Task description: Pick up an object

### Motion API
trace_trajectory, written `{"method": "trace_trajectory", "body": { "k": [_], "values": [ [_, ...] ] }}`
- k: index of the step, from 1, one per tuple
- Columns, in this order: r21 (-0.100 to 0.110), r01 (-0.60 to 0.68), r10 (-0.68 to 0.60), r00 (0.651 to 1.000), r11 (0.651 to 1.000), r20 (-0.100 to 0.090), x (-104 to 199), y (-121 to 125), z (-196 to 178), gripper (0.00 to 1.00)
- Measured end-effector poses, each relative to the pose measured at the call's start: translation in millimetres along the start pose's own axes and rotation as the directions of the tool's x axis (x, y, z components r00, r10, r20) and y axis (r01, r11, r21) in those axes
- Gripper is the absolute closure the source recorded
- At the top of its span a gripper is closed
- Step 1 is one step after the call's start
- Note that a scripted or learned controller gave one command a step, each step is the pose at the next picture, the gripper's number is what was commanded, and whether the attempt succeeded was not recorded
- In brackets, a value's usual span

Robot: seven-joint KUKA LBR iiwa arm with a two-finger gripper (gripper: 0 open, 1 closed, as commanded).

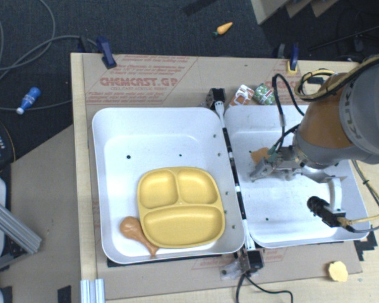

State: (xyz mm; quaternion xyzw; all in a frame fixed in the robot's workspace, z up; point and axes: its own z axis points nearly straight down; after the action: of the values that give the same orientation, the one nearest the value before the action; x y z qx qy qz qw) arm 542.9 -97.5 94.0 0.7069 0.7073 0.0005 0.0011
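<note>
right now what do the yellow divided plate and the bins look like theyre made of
Divided plate: likely moulded plastic, matte yellow, with smooth rounded compartment ridges. Left bin and right bin: probably thin formed plastic, white with a slight sheen and rounded corners.

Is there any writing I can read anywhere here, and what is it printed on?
"CHEMCAST GP": large red print on the brown board under the bins.
Smaller red lines above and below it: too blurred to read.
Packet at the back of the right bin: print too small to read.
</note>
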Motion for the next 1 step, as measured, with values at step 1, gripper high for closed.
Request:
{"method": "trace_trajectory", "body": {
  "k": [1],
  "values": [
    [-0.005,0.002,-0.002,1.0,1.0,0.002,-24.0,76.0,9.5,0.0]
  ]
}}
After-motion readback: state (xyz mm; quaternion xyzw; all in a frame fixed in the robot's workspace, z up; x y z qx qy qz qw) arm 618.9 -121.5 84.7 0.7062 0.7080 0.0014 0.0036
